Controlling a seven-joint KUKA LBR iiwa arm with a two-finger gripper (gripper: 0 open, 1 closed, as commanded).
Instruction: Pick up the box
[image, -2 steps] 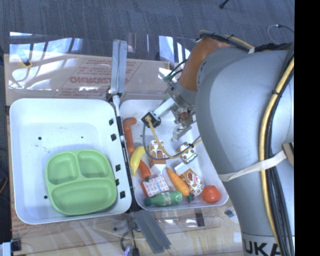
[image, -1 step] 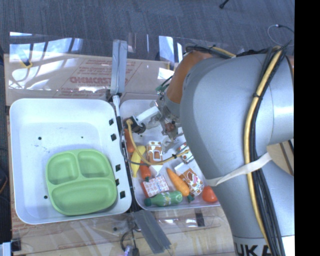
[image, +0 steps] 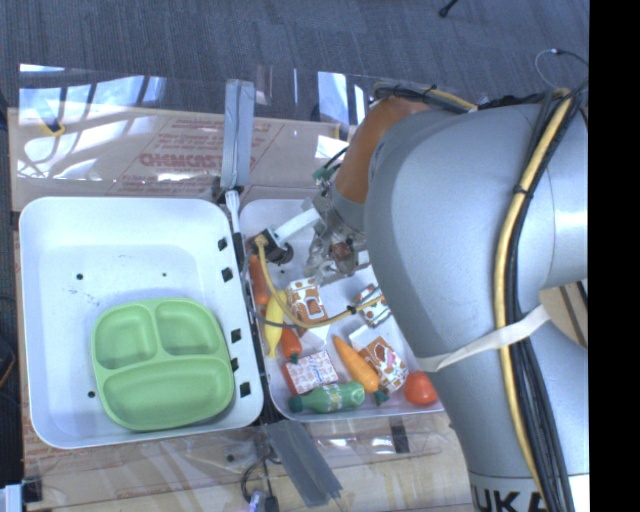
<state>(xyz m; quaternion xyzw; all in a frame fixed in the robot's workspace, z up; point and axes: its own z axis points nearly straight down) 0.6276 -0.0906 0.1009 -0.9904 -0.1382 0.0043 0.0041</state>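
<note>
Since the gripper (image: 330, 250) hangs over the right bin (image: 262, 215) with its state impossible to tell, it is best lowered squarely over the box (image: 306, 300) lying just below it among the toy food

Two bins side by side on the counter (image: 120, 160)

The divided plate (image: 163, 365) lies in the left bin (image: 60, 240); the right bin (image: 285, 215) holds the boxes and toy food, gripper (image: 330, 250) above.

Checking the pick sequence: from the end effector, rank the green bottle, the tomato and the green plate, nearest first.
From the end effector, at the right bin's far end:
1. Green bottle, near edge of the right bin. Tomato, that bin's near right corner. Too close to rank.
2. Green plate, left bin.
</note>
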